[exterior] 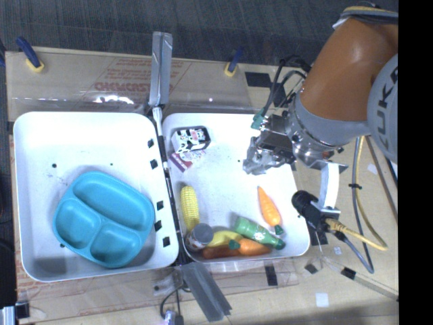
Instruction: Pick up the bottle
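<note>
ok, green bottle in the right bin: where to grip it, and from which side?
Grip the green bottle across its body, coming from above. It lies flat, cap toward the near right corner, with a carrot just behind and toy food crowding its left end, so the mid-body is the freest span.

A dark grey carpet (135, 5) lies beyond the pale wooden bench (88, 73), whose far edge carries blue clamps (28, 53).

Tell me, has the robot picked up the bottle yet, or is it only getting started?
Nothing looks done yet: the green bottle lies on its side in the right bin, among the toy foods by its near wall. In hand: the gripper hangs over that bin's far right part, apart from the bottle. Left: moving over it, descending, gripping, lifting.
</note>
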You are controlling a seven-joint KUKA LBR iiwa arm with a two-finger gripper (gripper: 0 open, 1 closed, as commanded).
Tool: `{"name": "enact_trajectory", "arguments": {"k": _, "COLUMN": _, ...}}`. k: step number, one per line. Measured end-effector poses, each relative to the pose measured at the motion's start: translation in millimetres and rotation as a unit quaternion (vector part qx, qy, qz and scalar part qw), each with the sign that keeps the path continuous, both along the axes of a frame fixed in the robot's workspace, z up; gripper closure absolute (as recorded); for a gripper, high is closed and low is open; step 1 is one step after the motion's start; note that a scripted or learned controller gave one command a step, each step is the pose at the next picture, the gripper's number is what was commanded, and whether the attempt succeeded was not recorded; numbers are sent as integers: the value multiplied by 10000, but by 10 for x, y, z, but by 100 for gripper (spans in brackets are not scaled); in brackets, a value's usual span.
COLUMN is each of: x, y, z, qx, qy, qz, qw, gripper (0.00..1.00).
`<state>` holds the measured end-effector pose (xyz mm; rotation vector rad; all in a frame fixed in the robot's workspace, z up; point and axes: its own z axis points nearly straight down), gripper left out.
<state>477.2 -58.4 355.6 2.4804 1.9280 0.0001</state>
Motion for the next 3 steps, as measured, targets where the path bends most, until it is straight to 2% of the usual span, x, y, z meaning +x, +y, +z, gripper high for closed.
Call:
{"name": "enact_trajectory", "arguments": {"k": 1, "x": -18, "y": 20, "z": -1659, "qx": 3, "qy": 33, "qz": 479, "qw": 9988, "gripper": 100}}
{"name": "enact_trajectory", "arguments": {"k": 2, "x": -13, "y": -1076, "z": -2647, "qx": 7, "qy": 14, "qz": 818, "qw": 9966, "gripper": 100}}
{"name": "enact_trajectory", "arguments": {"k": 3, "x": 1012, "y": -1269, "z": -2040, "qx": 4, "qy": 9, "qz": 121, "qw": 9999, "gripper": 100}}
